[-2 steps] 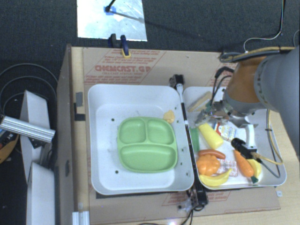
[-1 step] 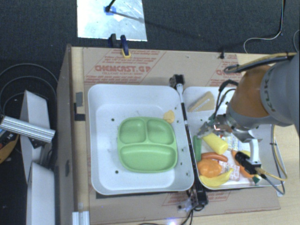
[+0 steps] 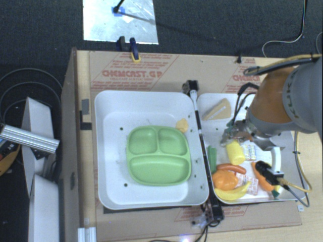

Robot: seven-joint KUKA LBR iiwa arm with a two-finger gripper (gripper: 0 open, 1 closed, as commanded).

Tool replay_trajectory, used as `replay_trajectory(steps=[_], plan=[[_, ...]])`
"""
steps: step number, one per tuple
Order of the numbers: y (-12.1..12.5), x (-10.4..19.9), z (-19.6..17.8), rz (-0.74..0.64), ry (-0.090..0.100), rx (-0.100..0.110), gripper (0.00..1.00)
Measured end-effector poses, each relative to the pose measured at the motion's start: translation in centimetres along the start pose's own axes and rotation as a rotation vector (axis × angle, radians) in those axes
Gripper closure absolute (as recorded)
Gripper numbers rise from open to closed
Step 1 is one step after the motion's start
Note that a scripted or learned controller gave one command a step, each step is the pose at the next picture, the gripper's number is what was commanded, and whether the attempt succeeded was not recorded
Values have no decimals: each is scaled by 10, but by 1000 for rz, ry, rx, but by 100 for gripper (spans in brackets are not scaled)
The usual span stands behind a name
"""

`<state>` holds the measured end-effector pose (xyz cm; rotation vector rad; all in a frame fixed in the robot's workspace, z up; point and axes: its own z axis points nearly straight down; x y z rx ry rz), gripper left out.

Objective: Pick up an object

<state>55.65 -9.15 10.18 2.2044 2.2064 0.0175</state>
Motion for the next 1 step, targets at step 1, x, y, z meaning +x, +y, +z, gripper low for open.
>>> replay_trajectory(steps=[1], plan=[[3,71,-88,-11,12,14,100]])
